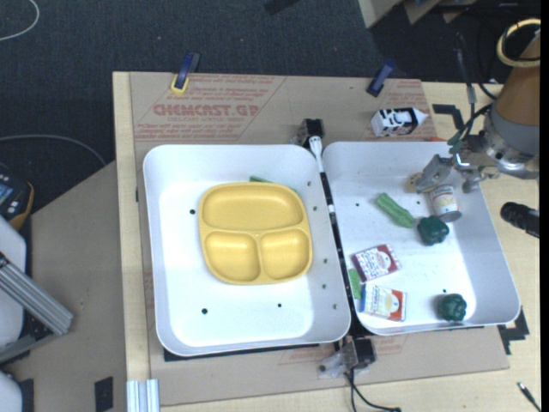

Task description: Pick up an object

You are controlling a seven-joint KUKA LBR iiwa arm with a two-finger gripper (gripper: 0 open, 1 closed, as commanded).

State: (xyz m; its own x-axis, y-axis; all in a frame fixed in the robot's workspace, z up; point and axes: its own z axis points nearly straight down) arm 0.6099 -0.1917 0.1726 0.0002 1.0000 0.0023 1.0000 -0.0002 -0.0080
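Two white bins side by side on the cardboard-covered surface (214, 110). In the left bin (171, 290): a yellow divided plate (256, 230), with a sliver of something green (262, 179) peeking out at its far edge.

In the right bin (489, 256): a small white can with a brownish label (443, 202) near the far side; a light green oblong piece (395, 209) to its left; a dark green round lump (433, 230) just beside and in front of the can; two red-and-white packets (375, 262) (383, 302), one in front of the other, near the left wall; another dark green lump (452, 307) at the near right corner.

Over the far part of the right bin, reaching in from the right, the gripper (448, 180). Fingers (427, 178) spread apart, nothing between them, tips just behind the can; contact with the can impossible to tell.

Beyond the right bin, on the surface, a small black-and-white object (399, 120).
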